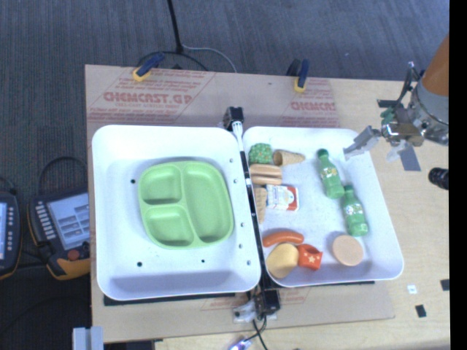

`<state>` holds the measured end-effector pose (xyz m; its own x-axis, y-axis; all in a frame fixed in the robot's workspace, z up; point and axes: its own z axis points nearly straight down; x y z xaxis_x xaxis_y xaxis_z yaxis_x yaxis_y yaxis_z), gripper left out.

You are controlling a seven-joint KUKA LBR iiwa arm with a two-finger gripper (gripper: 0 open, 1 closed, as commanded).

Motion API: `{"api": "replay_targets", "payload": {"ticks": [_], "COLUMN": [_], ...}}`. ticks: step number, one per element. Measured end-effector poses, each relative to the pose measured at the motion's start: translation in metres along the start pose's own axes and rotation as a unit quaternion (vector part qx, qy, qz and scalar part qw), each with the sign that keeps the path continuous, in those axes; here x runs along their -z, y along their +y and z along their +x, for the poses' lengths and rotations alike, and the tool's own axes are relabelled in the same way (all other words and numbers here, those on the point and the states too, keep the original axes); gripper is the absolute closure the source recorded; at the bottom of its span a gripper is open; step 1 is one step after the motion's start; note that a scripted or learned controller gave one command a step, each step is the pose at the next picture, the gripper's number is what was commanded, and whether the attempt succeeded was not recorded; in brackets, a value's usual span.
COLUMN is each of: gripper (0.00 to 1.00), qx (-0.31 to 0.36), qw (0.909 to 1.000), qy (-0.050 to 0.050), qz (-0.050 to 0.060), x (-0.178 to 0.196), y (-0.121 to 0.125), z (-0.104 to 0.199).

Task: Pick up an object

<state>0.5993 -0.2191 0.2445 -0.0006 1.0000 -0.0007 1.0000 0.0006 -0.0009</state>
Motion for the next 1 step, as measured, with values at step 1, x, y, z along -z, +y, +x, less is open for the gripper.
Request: {"api": "replay_targets", "payload": {"ticks": [1], "gripper": [0.0], "qx": [0.061], "qw": [0.9981], "qy": [0.007], "qz": [-0.003], "x": [-0.1468], "y": [0.0076], "z": [0.0049]}}
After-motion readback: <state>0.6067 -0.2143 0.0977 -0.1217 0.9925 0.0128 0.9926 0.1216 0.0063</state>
